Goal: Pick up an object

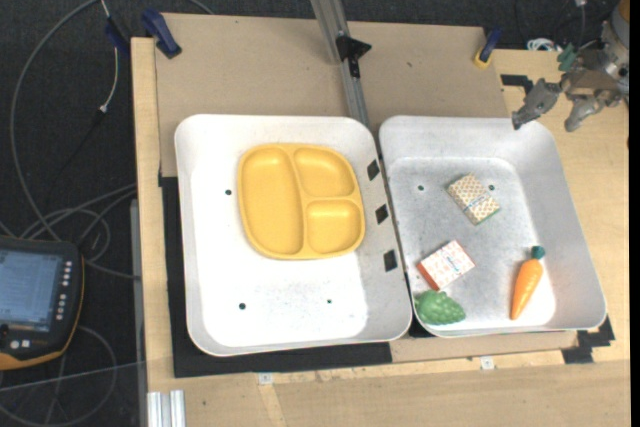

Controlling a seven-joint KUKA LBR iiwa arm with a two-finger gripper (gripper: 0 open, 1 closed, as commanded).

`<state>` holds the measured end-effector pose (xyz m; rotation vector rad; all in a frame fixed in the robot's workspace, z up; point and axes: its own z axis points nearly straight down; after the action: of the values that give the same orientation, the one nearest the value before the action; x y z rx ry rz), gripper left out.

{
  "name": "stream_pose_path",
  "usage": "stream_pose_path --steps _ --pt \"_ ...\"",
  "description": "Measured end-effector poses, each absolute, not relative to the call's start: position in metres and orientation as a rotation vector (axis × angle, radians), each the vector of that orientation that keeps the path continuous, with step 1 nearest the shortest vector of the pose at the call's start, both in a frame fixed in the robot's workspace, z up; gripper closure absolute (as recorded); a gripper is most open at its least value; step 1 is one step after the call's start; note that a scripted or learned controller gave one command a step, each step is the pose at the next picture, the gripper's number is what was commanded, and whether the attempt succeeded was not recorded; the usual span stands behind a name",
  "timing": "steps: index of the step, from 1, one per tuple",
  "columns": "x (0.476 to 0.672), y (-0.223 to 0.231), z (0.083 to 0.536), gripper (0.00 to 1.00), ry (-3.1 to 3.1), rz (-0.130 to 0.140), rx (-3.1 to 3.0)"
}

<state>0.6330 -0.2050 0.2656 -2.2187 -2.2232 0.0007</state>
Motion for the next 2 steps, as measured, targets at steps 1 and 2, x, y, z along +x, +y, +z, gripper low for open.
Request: stream_pose_path --steps 1,2 --pt "0.633 -0.205 0.266 0.00 -2.223 0.001 -2.219" --pt "0.630 -0.206 0.203 0.00 -2.217 0.006 -2.217"
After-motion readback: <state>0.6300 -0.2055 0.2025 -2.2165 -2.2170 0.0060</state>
